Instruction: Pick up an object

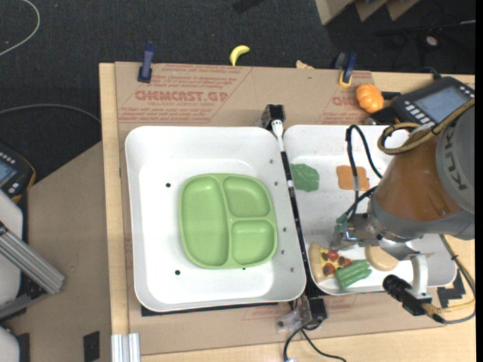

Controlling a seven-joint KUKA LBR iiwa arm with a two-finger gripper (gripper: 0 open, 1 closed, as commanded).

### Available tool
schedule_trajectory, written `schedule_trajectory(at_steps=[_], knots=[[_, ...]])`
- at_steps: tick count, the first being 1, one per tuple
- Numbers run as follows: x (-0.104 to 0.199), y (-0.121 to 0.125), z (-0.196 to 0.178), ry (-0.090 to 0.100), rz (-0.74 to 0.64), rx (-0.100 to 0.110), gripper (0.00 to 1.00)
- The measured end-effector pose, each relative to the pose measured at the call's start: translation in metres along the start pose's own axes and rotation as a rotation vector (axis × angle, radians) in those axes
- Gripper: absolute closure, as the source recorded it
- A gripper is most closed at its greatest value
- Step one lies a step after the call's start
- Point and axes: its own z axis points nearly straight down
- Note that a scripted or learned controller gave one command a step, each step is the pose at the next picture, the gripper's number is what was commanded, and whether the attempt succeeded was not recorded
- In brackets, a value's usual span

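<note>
Camera view. Right bin (pixel 321 138): gripper (pixel 349 232) low at five o'clock, grip state cannot be told, wrist covering it. Beside it: green object (pixel 352 274), tan piece (pixel 381 259), small red-yellow items (pixel 330 259). Advice: descend centred on one piece, probably the green one.

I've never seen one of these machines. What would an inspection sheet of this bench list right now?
Surface: bench bearing left bin and right bin.
Job's things: green leaf, orange piece, green vegetable, tan piece in right bin.
Clutter: green divided tray in left bin.
Claw: low over right bin, hidden by arm.
Cables: black cable along arm.
Surroundings: banana, orange fruit at far edge.
</note>
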Motion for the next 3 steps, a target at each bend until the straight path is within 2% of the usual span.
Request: schedule_trajectory(at_steps=[3], knots=[[0.0006,0.0018,0.0,-0.002,-0.001,-0.005,1.0]])
